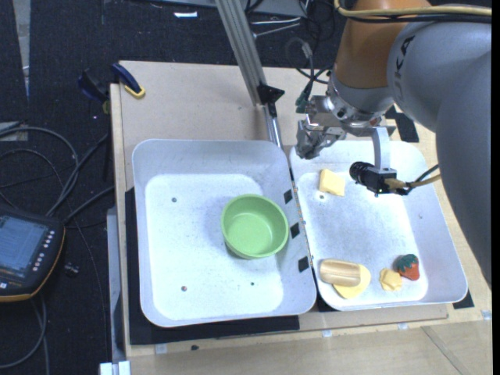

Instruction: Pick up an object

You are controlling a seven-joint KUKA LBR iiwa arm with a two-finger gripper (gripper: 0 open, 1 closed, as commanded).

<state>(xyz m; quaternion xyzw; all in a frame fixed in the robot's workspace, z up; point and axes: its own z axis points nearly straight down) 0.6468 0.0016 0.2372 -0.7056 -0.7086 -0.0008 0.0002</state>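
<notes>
My gripper (310, 145) hangs over the far left corner of the right bin (437, 233), its dark fingers pointing down and nothing visible between them. A pale yellow block (331, 182) lies just below and right of the fingertips, apart from them. At the near edge of the right bin sit a tan and yellow bun-shaped toy (344, 276), a small yellow piece (391, 280) and a red toy with a green top (408, 266). A green bowl (254, 226) stands upright in the left bin (172, 233).
A slanted metal pole (246, 53) rises from the seam between the bins at the back. Black clips (295, 229) line the shared rim. A cable and black connector (375, 176) hang from the arm over the right bin. A handheld pendant (23, 252) lies off the bench to the left.
</notes>
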